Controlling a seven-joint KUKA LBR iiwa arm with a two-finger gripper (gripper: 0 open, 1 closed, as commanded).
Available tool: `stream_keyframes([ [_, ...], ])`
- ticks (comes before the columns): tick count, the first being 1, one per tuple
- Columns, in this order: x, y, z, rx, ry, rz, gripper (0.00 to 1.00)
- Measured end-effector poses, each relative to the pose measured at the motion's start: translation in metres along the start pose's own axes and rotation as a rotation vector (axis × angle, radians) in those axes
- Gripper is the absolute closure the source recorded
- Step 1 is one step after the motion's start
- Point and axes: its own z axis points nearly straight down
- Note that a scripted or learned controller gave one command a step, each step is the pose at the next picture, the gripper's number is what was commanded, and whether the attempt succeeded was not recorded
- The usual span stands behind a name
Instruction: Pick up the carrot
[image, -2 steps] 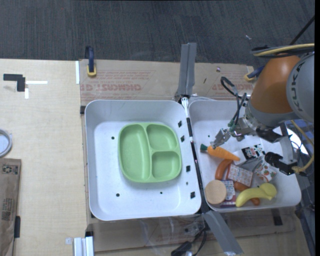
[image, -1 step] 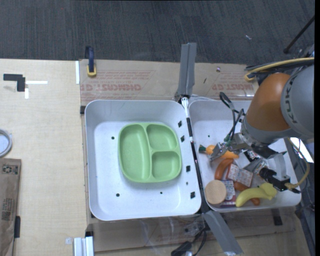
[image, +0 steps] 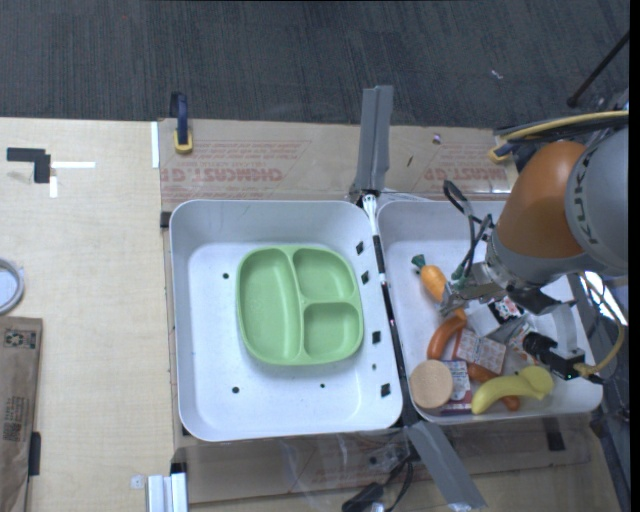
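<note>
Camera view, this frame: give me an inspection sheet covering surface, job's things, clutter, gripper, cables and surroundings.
Surface: left bin and right bin side by side on a wooden bench.
Job's things: carrot lying in the right bin, near its left wall.
Clutter: green divided plate in the left bin; banana, round cracker and a sausage in the right bin.
Gripper: gripper over the right bin, just right of the carrot; nothing seen held.
Cables: yellow cable behind the arm.
Surroundings: tape roll at the left edge; clamp.
</note>
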Motion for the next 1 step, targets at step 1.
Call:
stream_keyframes([
  [1, 0.0371, 0.0098, -0.1481, -0.001, -0.002, 0.277, 1.0],
])
